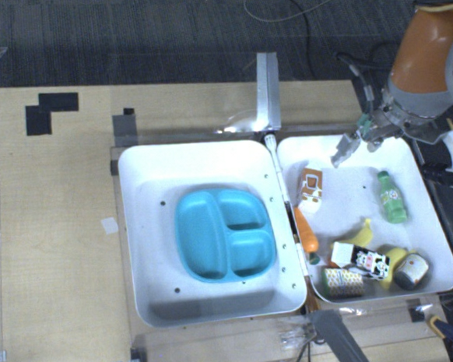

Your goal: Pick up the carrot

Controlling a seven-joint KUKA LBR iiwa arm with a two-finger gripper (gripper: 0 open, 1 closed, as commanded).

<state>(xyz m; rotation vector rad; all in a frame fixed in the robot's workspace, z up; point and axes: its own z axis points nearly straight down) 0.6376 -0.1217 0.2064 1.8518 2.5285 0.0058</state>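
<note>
Clutter nearest; slim orange carrot (305, 233) well down-left of two-finger gripper (347, 149), lengthwise along bin wall; finger state unclear.

You saw the arm (433, 51) cut off by the right edge; the gripper (347, 149) was blurred, its finger state unreadable.

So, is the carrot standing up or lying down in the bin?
Lying down. The carrot rests flat on the floor of the right bin, along its left wall, beside the divider.
</note>
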